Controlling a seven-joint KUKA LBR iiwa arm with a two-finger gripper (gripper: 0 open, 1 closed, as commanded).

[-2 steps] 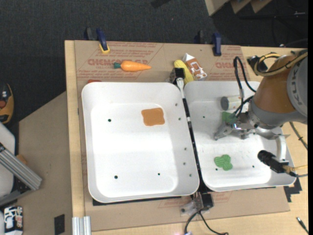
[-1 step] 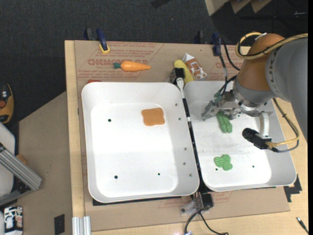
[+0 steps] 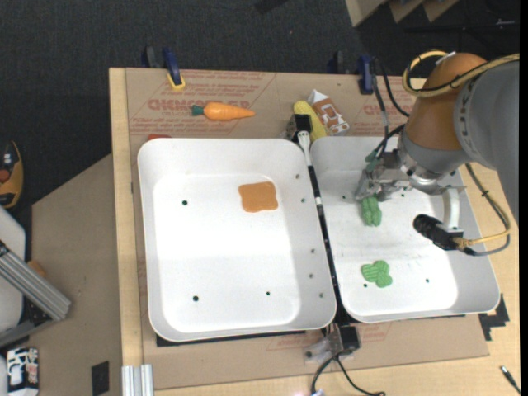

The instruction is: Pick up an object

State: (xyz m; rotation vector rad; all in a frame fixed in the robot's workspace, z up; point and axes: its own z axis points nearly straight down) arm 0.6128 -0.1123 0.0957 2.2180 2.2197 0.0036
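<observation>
Cardboard-topped bench [image 3: 124, 221], two white bins [image 3: 165, 246] side by side; toy carrot [image 3: 223, 111] behind

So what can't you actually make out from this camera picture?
- Gripper: the wrist above hides its fingers, so open, shut or gripping is unclear.
- Upper green piece: whether it is touched is hidden.
- Yellow and brown items behind the bins: too small and overlapped to name.
- Arm: cut off by the right edge.

A toy carrot [image 3: 223, 111] and a yellow-and-white item [image 3: 318, 118] are seen on the cardboard bench top [image 3: 132, 122] behind the bins, blue clamps [image 3: 172, 68] at its far edge.
</observation>
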